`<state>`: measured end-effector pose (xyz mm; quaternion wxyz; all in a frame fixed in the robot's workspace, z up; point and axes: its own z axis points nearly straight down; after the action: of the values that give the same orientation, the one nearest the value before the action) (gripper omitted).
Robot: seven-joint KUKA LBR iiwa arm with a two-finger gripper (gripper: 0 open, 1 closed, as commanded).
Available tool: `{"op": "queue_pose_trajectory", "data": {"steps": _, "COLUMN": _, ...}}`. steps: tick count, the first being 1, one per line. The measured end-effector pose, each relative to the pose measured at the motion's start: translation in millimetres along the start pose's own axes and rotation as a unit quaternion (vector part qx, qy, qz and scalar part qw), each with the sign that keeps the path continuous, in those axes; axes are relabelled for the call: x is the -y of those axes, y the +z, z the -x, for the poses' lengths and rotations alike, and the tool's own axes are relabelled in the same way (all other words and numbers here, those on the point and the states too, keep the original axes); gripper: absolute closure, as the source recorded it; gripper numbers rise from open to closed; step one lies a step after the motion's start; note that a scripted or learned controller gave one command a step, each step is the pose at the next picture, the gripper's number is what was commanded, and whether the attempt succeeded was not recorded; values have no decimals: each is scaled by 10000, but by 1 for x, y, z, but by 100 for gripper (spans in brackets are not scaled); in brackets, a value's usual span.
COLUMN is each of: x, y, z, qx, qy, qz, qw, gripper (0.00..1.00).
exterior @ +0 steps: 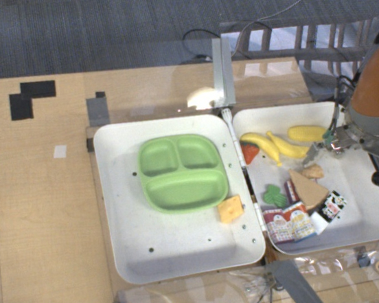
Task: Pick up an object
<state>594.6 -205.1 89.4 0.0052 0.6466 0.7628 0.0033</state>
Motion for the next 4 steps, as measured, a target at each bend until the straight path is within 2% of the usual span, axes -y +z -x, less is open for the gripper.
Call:
{"op": "queue_pose_trajectory", "data": {"steps": 1, "x": -15, "y": 0, "z": -32, "qx": 5, "qy": -258, "qz": 4, "qw": 9997, "gripper": 0}}
{"op": "queue_pose_trajectory", "data": {"steps": 2, "x": -66, "y": 2, "z": -48, "qx": -11, "qy": 759, "qz": -24, "qw": 9971, "gripper": 0}}
{"op": "queue_pose_trajectory", "data": {"steps": 3, "x": -87, "y": 2, "z": -97, "qx": -8, "qy": 152, "qz": -155, "qw": 9998, "gripper": 0}}
{"op": "queue_pose_trajectory", "data": {"steps": 4, "x": -87, "y": -8, "z": -97, "qx": -2, "qy": 127, "qz": -160, "qw": 9998, "gripper": 100}}
